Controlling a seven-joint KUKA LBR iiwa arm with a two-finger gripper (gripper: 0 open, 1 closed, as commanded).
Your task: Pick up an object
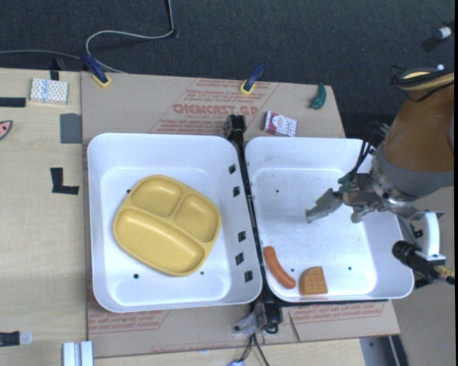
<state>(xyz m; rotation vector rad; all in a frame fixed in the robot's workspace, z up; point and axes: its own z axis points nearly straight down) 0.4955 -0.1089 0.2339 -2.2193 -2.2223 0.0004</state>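
An orange-red sausage (278, 268) lies near the front left corner of the right bin (305, 152). Just to its right sits a small tan waffle piece (313, 280). My gripper (334, 213) hangs over the middle of the right bin, behind and to the right of both items. Its fingers (317, 210) are spread open with nothing between them. A yellow divided plate (166, 223) rests in the left bin (99, 204).
A raised black divider (242, 204) runs between the two bins. Behind the bins on the cardboard lie a small red-and-white packet (278, 123), clips and a green item (319, 96). The arm's grey body (416, 151) covers the right bin's right side.
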